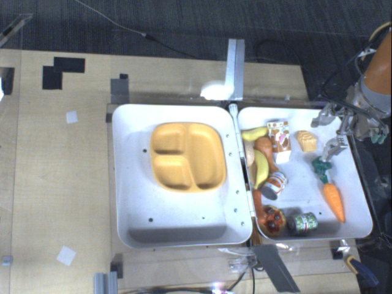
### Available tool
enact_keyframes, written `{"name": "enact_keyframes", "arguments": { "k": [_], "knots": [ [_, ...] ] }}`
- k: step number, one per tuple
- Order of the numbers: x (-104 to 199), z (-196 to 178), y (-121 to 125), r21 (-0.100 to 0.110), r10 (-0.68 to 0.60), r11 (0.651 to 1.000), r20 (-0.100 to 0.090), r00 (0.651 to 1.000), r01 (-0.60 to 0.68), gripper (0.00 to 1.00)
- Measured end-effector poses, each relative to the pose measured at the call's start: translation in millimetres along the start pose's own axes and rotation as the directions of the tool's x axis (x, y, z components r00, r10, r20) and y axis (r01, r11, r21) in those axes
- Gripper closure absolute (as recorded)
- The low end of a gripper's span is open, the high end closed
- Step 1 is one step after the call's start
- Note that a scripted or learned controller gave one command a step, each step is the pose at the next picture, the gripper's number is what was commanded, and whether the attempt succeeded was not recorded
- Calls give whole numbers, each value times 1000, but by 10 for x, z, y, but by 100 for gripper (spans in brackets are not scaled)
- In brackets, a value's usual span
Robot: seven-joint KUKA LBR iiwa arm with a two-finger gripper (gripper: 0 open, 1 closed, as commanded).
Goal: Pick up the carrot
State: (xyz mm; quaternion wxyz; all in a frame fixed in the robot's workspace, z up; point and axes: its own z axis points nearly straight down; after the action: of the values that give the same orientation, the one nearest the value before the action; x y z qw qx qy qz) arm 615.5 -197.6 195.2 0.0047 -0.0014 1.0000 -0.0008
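The carrot (pixel 333 201) lies in the right bin (pixel 361 225), toward 4 o'clock of its floor, orange root pointing to 5 o'clock and green top (pixel 321 168) toward 11. The jaws (pixel 338 141) hang just above that green top, at about 2 o'clock in the bin; whether they are released or clenched cannot be told (the fingers are small and blurred), and nothing shows between them. The arm (pixel 375 78) enters from 3 o'clock. Along the bin's 9 o'clock wall sit bananas (pixel 260 164), a small carton (pixel 279 138) and a tipped can (pixel 274 184); another can (pixel 302 222) lies at 6 o'clock. The left bin (pixel 128 164) holds a yellow divided plate (pixel 185 156). Both bins rest on the counter (pixel 55 182).
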Motion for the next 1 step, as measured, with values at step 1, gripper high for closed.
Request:
{"name": "enact_keyframes", "arguments": {
  "k": [1],
  "knots": [
    [322,1048,-82,2,62,998,7,998,-62,0]
  ]
}}
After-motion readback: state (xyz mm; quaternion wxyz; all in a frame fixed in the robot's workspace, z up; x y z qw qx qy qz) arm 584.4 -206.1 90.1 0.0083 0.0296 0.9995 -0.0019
